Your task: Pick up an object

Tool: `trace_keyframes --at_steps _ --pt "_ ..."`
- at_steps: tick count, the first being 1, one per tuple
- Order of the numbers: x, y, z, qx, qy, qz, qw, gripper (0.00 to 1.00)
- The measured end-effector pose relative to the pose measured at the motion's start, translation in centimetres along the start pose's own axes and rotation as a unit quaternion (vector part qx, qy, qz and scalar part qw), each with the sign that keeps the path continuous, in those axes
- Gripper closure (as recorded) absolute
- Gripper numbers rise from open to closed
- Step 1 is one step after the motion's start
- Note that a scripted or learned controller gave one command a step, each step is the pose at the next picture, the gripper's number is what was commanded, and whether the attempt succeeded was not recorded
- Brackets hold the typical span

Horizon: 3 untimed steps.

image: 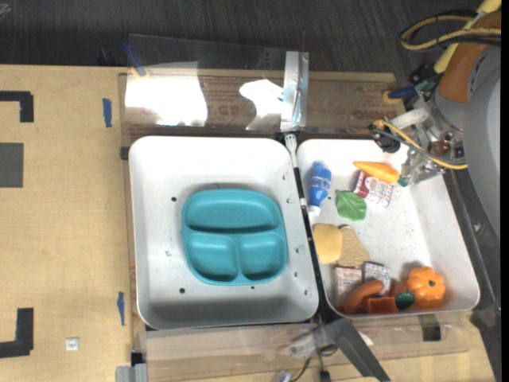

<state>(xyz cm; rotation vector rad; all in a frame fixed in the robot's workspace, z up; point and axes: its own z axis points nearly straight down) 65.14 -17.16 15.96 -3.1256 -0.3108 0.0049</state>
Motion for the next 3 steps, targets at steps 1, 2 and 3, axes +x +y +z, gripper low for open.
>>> trace_keyframes --at_steps 1,2,3 --pt "0.2 -0.2 -1.1 0.001 0.001 -0.002 1.0 1.0" --pt "1.1 -5.3 4.2 0.002 -0.001 -0.07 0.9976 1.0" --pt "1.3 -5.7 -4.2 -0.001 0.005 -0.055 0.9985 1.0"
